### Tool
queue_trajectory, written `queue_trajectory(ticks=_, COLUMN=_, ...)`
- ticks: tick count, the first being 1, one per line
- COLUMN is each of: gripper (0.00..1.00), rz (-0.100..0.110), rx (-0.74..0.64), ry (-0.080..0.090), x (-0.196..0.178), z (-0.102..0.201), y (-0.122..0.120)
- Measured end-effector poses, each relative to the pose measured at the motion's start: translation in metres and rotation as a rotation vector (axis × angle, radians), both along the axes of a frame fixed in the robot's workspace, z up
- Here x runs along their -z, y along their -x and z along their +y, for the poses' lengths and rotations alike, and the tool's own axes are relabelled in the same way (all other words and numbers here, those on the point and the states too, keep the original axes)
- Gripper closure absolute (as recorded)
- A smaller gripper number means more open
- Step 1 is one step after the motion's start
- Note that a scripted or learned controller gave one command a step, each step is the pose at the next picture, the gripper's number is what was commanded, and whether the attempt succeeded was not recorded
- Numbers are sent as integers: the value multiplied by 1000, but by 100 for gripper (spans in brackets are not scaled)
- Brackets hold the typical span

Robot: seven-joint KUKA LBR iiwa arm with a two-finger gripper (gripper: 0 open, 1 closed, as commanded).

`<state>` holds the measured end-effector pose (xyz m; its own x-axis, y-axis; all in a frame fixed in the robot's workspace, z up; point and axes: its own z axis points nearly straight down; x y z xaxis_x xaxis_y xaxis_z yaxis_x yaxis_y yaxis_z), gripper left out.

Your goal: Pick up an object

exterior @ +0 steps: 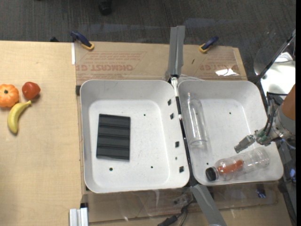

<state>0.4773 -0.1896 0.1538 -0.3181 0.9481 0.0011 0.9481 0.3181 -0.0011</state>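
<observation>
In the right bin [244, 91] a clear plastic bottle [240, 165] with a black cap and a red-orange patch inside lies on its side near the front wall. A clear tube-like bottle [196, 119] lies lengthwise along that bin's left wall. A black ribbed block [113, 136] lies flat in the left bin [127, 89]. My gripper [245, 144] reaches in from the right edge and hangs low over the right bin, just above the capped bottle's right half. Nothing is seen held in it.
A grey divider bar [176, 55] runs between the bins over brown cardboard [122, 62] held by clamps. On the wooden bench to the left lie an orange [7, 96], a red apple [31, 90] and a banana [16, 116].
</observation>
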Motion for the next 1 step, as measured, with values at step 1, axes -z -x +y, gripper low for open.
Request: queue_trajectory(ticks=1, gripper=0, rz=0, rx=-110, ry=0, x=63, z=72, y=0)
